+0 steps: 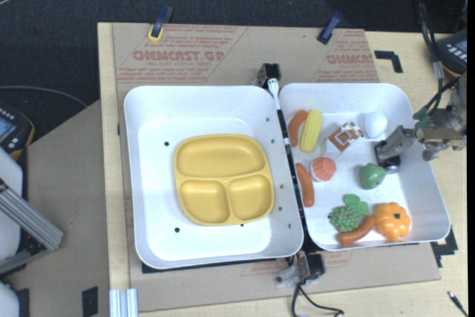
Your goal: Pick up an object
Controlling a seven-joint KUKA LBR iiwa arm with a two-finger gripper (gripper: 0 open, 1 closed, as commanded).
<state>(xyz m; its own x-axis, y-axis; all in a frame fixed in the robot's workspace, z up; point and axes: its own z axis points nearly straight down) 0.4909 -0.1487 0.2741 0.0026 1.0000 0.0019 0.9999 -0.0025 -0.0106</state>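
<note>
Bench (223, 48): flat tan board, brown protective paper with red print, blue clamps on the far edge.
Left bin (145, 159): shallow white plastic, rounded corners, glossy.
Right bin (427, 189): same white plastic, touching the left bin along a dark centre seam.
Yellow tray (223, 178): smooth moulded plastic, rounded, three compartments, one wide at the far side and two small at the near side; sitting mid left bin.
End effector (391, 152): dark metal, reaching in from the right over the right bin's right side, just above the green toy; fingers too dark and small to read, open or closed cannot tell. Nothing seen between fingers.
Toy food, all in right bin, glossy plastic:
Orange pumpkin (393, 221): ribbed, round, near right corner.
Broccoli (347, 214): bumpy green, just left of pumpkin, touching an orange-red sausage-like piece (355, 234) below it.
Corn cob (311, 130): yellow, elongated, far left area, beside an orange carrot-like piece (297, 128).
Long orange piece (305, 184): slim, lying along the left wall.
Green toy (372, 175): rounded, smooth, mid right, right under end effector.
Pink-red round piece (323, 169): flattish, centre.
Brown-and-white block (345, 137): small, angular, patterned.
White egg (375, 123): smooth, oval, far side, near end effector.
</note>
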